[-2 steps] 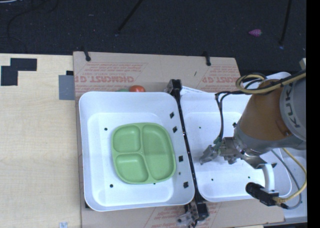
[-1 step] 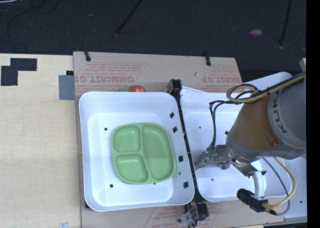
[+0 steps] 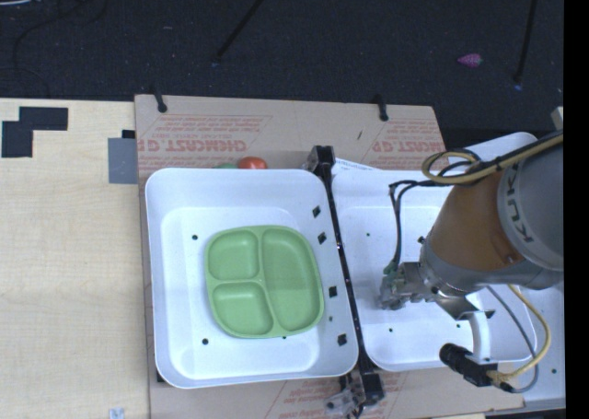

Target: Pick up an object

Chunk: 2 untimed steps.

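Observation:
A light green divided plate [image 3: 264,281] lies flat in the middle of the left white bin [image 3: 175,224]. My gripper [image 3: 398,288] is low inside the right white bin [image 3: 368,215], near its left-centre floor. The orange-banded wrist covers most of that bin's right half. Nothing shows under or beside the gripper on the bare bin floor.
A small red and green object [image 3: 249,164] sits on the cardboard just behind the left bin's back rim. A black divider [image 3: 337,261] runs between the two bins. Cardboard sheeting [image 3: 276,132] lies under and behind both bins.

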{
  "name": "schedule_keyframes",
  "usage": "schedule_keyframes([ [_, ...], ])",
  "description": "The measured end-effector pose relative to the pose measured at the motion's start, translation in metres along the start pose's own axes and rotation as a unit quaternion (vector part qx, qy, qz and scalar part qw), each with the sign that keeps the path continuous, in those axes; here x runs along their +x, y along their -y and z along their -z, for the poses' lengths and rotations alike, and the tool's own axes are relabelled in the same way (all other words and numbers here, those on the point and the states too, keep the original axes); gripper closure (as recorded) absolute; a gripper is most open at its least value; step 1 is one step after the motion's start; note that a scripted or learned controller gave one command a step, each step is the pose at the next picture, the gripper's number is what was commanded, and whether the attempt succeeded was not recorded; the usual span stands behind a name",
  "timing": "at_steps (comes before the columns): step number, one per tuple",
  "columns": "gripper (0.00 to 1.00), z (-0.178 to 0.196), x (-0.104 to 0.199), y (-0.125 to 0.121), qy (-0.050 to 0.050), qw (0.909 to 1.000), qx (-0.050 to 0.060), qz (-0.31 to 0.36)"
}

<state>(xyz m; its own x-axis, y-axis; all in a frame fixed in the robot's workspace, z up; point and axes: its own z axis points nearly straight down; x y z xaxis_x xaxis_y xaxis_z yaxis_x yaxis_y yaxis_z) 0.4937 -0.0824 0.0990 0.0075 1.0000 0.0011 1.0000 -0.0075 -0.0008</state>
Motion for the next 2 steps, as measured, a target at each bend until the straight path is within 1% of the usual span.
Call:
schedule_keyframes([
  [1, 1.0, 0.056, -0.002, -0.011, 0.001, 1.0, -0.001, 0.004],
  [2, 1.0, 0.11, 0.002, -0.02, 0.001, 1.0, -0.002, 0.004],
])
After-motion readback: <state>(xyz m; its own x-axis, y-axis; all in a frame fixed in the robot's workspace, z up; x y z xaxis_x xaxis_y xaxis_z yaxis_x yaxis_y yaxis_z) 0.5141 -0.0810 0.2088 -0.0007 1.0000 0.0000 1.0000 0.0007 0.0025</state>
